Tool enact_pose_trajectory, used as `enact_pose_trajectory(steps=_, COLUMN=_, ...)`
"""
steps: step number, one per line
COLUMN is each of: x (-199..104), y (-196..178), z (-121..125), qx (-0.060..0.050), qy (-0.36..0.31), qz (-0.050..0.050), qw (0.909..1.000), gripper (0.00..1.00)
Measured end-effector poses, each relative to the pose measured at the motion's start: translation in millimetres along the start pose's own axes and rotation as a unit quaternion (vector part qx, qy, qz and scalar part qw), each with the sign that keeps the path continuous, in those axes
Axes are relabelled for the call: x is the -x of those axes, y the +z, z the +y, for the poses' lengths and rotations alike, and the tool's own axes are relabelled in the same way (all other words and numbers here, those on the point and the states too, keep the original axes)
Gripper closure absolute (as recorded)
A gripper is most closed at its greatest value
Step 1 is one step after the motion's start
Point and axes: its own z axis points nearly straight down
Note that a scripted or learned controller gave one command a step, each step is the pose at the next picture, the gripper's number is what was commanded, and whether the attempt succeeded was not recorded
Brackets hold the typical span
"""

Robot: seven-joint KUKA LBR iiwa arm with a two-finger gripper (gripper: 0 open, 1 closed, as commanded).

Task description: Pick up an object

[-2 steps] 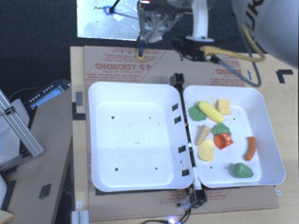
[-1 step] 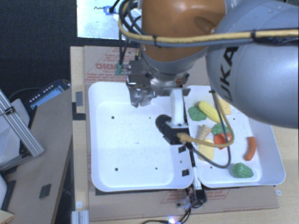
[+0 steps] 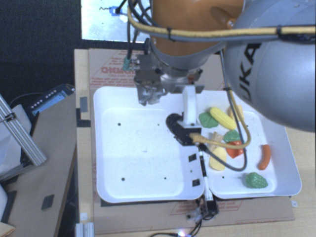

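M: Several candidates for the pick, all lying in the right bin [image 3: 292, 180] (camera's right). Far end: corn cob [image 3: 220, 118], touching a green leafy piece [image 3: 207, 121] on its left.

J: Rest of them?

M: Mid-bin cluster: red piece [image 3: 237, 151] with a green piece [image 3: 231, 136] just behind it, and a pale yellow lump [image 3: 217, 161] beside them, toward the wall shared with the other bin. Apart, near the outer wall: orange sausage-shaped piece [image 3: 265, 157]. Near corner: green lump [image 3: 256, 180], on its own.

J: Robot side?

M: The gripper [image 3: 148, 95] hangs over the far rim of the left bin [image 3: 143, 152], well apart from every piece. Open or closed: cannot tell, since the arm [image 3: 197, 14] above hides most of it from the camera.

J: What are the bins on?

M: They sit side by side, edges touching, on a printed cardboard sheet [image 3: 108, 68] laid on the desk [image 3: 302, 137].
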Motion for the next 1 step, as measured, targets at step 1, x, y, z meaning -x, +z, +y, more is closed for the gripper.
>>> enact_pose_trajectory(steps=1, x=0.8, y=159.5, z=-36.9, qx=-0.010, qy=0.004, qz=-0.004, qw=0.9999, gripper=1.00)
